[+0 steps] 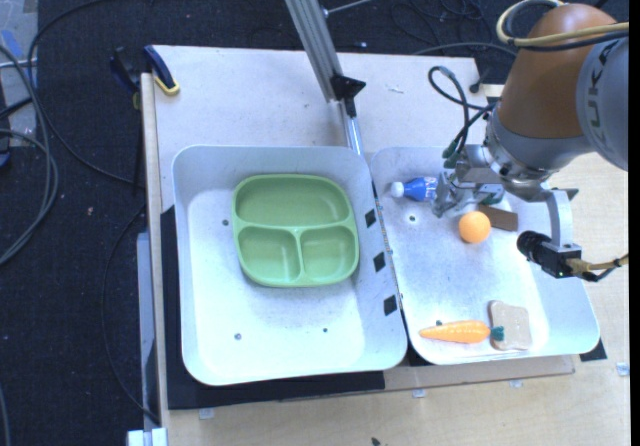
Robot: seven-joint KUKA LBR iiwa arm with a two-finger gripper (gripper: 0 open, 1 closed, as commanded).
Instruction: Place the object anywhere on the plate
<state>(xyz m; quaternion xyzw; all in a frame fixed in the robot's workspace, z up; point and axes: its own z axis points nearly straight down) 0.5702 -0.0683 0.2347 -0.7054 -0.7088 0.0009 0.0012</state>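
Gripper (452, 196): low over the back of the right bin (560, 329); whether it is released or clenched cannot be told, nothing seen grasped.
Blue-and-white object (418, 189): lying in the bin just left of the gripper, touching or nearly so.
Orange ball (475, 226): just right of and below the gripper, on the bin floor.
Carrot (455, 332): well below the gripper, near the front rim.
Tan block (510, 324): at the carrot's right end.
Green plate (296, 230): three compartments, in the left bin (200, 334), well left of the gripper.
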